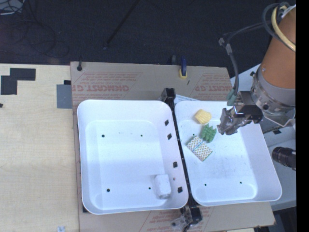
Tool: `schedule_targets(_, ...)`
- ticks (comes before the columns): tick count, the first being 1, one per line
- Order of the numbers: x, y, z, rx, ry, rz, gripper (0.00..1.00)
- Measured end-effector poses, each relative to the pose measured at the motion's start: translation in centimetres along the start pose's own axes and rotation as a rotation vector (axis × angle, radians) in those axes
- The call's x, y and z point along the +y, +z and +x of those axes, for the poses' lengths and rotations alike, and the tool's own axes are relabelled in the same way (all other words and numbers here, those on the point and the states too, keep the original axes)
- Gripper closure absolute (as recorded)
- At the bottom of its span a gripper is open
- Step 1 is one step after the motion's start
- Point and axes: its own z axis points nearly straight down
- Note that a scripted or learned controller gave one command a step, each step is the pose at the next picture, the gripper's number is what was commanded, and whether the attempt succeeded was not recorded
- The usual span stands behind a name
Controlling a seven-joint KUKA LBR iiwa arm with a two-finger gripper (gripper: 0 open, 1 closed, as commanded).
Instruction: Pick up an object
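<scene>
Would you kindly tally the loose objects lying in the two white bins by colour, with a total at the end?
Yellow: 1, the yellow piece in the right bin.
Green: 1, the green piece in the right bin.
Patterned white with coloured dots: 1, the patterned packet in the right bin.
White: 1, the white block in the left bin.
Total: 4

The brown board (145, 83) under the two white bins carries red printed lettering. Just behind the left bin (126, 156) it runs upside down and reads roughly "OKHCAST GP"; a like word stands behind the right bin (227, 153), partly hidden. Fainter red print shows on the board's front edge below the bins, too small to read.
</scene>
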Motion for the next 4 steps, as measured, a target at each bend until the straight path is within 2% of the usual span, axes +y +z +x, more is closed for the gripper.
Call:
schedule_targets(2, 0.1, -1.8, 0.2, -0.001, -0.02, 0.005, 1.0)
schedule_targets(3, 5.1, 8.2, 11.2, 0.003, 0.012, -0.001, 1.0)
schedule_targets(4, 3.0, 3.6, 3.9, 0.001, 0.026, -0.014, 1.0)
